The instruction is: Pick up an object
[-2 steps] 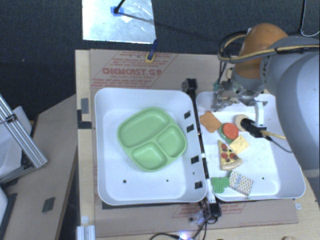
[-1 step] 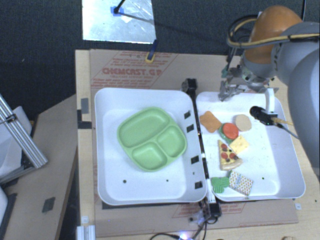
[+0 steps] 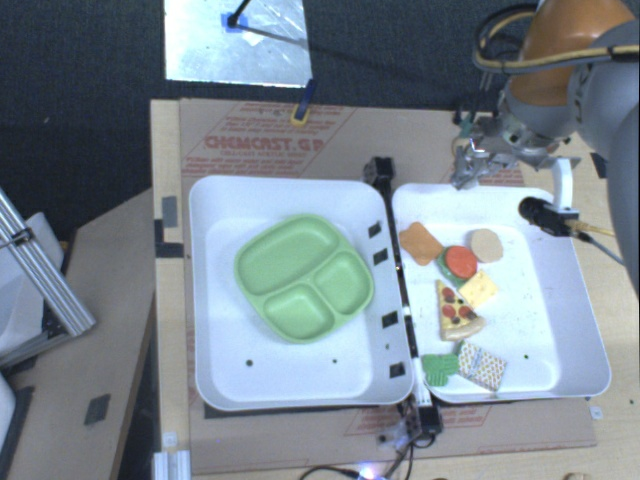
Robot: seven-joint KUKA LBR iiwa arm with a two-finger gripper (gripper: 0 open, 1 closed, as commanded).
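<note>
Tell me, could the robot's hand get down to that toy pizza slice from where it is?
Probably yes. The hand hovers over the right bin's far edge, and the pizza slice lies uncovered on top, though a yellow piece touches it.

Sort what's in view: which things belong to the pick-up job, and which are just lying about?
Job:
gripper, above the right bin's far edge
right bin
pizza slice
red disc
orange piece
tan disc
green piece

Lying about:
green divided tray
left bin
foil sheet

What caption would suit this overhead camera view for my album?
Robot gripper poised at the back rim of a bin of toy food, green divided plate alongside.
</note>
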